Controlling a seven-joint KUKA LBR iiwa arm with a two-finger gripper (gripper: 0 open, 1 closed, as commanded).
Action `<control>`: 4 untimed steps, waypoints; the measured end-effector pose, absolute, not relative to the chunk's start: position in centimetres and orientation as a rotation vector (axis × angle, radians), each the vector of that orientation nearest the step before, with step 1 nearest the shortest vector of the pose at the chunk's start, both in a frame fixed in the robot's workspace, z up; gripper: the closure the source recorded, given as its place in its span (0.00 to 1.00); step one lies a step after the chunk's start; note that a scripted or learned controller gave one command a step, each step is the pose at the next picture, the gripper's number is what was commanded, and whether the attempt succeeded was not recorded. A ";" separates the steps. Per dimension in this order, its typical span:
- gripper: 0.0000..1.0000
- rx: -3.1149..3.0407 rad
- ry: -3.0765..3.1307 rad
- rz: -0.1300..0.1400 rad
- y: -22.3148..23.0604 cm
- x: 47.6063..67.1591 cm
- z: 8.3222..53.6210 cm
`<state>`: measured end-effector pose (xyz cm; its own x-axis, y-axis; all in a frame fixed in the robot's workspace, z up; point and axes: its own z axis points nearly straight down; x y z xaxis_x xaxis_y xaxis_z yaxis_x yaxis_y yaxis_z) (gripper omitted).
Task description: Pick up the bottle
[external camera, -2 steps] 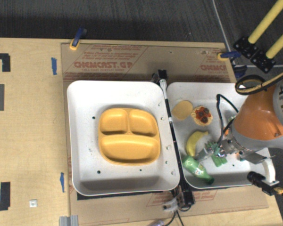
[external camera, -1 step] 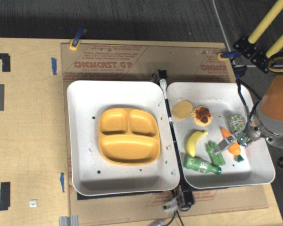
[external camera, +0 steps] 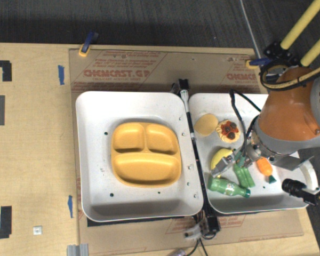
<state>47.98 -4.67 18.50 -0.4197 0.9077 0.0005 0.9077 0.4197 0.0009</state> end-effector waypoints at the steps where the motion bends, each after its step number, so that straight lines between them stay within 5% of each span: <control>1: 0.00 1.638 2.669 0.005 -10.8 48.3 10.6; 2: 0.00 1.761 2.568 0.007 -10.7 48.6 9.2; 3: 0.00 2.170 2.271 0.000 -8.5 58.2 18.5; 4: 0.00 2.275 2.169 -0.002 -12.3 52.4 21.4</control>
<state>52.40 -12.35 21.42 0.0476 0.9989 0.0006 0.9989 -0.0476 -0.0021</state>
